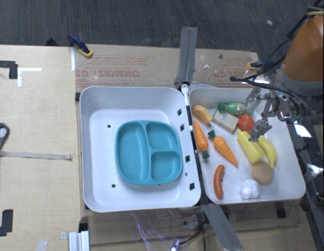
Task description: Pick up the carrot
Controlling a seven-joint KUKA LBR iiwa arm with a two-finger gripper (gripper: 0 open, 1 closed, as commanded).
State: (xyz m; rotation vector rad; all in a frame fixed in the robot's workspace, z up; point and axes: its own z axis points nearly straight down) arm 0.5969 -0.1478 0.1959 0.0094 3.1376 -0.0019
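**A:** Carrot [225,149] sits in the right bin [287,190], a little left of its middle, lying on a slant with the green top toward the upper left. A second, thinner carrot [200,135] hugs the bin's left wall.

**B:** And the tool [257,132]?

**A:** It hangs over the right half of that bin, fingertips right at the yellow banana [268,150] and the yellow block [249,146], just below the red tomato [246,122]. Nothing sits between the fingers that I can make out; they look close together, narrow.

**B:** So it's apart from the carrot?

**A:** Near, to its right, not touching.

**B:** What else is around?

**A:** A sausage [219,181] below the carrot, a brown egg-shaped piece [262,173] and a white lump [249,189] at lower right, a cracker [225,120] and a green bottle [232,107] up top. The left bin [93,140] carries a teal divided plate [149,152].
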